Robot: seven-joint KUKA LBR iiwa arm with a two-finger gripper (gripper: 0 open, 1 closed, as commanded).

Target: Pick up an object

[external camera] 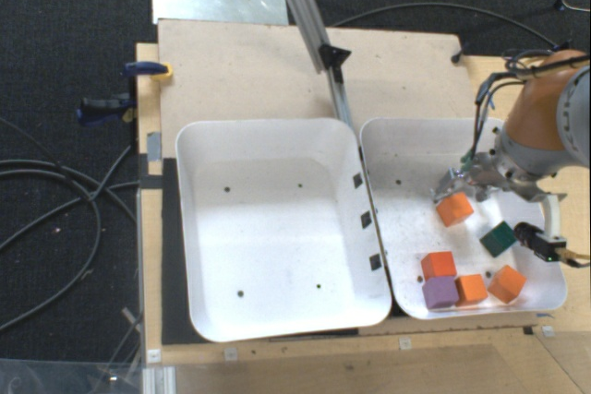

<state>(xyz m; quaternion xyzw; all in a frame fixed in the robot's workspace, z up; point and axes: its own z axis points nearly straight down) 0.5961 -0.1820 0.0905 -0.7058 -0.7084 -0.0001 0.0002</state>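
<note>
Gripper (pixel 459 185) over right bin (pixel 406 152), orange cube (pixel 454 209) directly beneath at its 6 o'clock.

You have the arm (pixel 545 120) reaching in from 3 o'clock, its fingers hanging just above the upper orange cube, which lies free near the bin's middle, tilted slightly on the floor. You cannot tell how wide the fingers stand, and nothing shows between them, so count the cube as not held. Other stock: dark green cube (pixel 499 239) at 4 o'clock of the gripper; red-orange cube (pixel 438 265), purple cube (pixel 440 292), and two more orange cubes (pixel 472 289) and (pixel 506 283) clustered at 6 o'clock along the near wall. Left bin (pixel 199 198) lies at 9 o'clock. Judged next: a short straight descent onto the orange cube.
</note>
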